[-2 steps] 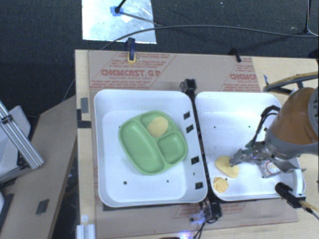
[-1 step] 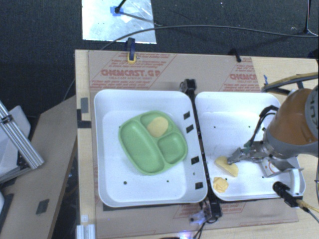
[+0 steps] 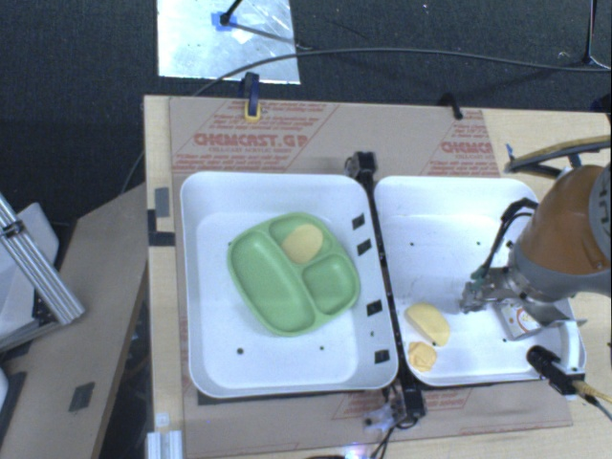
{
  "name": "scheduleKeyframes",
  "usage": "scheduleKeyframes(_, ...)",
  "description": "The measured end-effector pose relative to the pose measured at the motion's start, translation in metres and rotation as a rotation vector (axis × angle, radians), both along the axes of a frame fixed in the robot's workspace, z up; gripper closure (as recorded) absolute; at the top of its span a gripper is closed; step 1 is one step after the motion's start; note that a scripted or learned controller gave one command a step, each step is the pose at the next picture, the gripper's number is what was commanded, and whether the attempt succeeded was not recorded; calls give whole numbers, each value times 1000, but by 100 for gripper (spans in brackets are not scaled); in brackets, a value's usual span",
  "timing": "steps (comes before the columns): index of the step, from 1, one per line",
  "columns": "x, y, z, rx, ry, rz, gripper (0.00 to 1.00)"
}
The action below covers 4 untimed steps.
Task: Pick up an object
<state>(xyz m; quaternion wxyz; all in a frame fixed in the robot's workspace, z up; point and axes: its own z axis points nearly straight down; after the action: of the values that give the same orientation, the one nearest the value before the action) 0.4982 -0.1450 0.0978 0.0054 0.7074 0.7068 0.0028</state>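
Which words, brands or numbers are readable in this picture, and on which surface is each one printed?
"CHEMCAST GP" in red, on the brown protective sheet behind the left bin, above its far left corner.
A second red print of the same pattern on that sheet, behind the right bin: only partly legible, cut by the arm.
Smaller red lines under both prints: too small to read.
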Motion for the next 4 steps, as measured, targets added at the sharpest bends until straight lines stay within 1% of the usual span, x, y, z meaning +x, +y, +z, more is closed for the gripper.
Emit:
scheduleKeyframes(1, 11, -4, 55, 2, 7, 5, 100)
scheduleKeyframes(2, 6, -12, 105, 2, 7, 4, 100)
scheduleKeyframes(3, -2, -12, 154, 2, 7, 5, 100)
scheduleKeyframes(4, 10, 30, 144, 4, 10, 7, 100)
